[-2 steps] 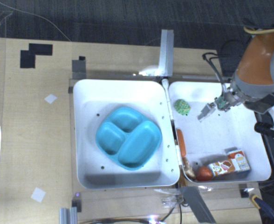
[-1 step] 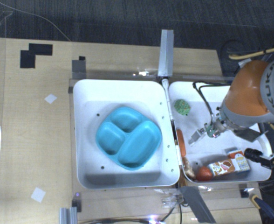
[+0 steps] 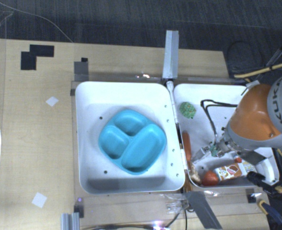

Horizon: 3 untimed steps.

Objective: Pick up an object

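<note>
While the arm (image 3: 256, 116) reaches into the right bin (image 3: 227, 92), its gripper (image 3: 213, 150) hangs low over a red tomato (image 3: 209, 178) and a small bottle (image 3: 229, 171). A blue tray (image 3: 131, 140) sits in the left bin (image 3: 90, 128).

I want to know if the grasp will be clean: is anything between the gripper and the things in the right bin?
Nothing visible is. The gripper is low in the right bin, with the orange stick, the tomato and the ketchup bottle lying close around it.
</note>
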### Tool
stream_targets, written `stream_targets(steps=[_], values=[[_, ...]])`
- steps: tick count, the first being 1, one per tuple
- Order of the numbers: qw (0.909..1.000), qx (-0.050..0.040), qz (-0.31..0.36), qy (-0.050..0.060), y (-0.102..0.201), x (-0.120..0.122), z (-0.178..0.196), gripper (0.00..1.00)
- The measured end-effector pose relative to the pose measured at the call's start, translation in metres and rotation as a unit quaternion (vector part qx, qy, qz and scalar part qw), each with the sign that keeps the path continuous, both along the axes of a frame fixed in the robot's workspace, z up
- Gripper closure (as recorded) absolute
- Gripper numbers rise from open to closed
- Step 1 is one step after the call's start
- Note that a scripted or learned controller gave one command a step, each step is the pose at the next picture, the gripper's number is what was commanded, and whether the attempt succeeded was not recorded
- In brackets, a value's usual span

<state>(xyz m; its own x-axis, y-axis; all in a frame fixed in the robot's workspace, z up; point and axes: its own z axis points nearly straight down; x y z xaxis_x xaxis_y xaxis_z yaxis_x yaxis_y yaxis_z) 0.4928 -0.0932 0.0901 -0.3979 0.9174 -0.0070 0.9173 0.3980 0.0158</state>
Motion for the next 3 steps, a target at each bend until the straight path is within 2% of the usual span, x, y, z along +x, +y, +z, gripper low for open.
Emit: stream_targets(steps=[1, 2, 3], values=[[1.0, -0.0005, 0.002, 0.006, -0.079, 0.072, 0.029, 0.0], [0.9965, -0.0032, 0.084, 0.002, -0.024, 0.033, -0.001, 0.0], [0.9965, -0.0031, 0.084, 0.002, -0.024, 0.033, -0.001, 0.0]])
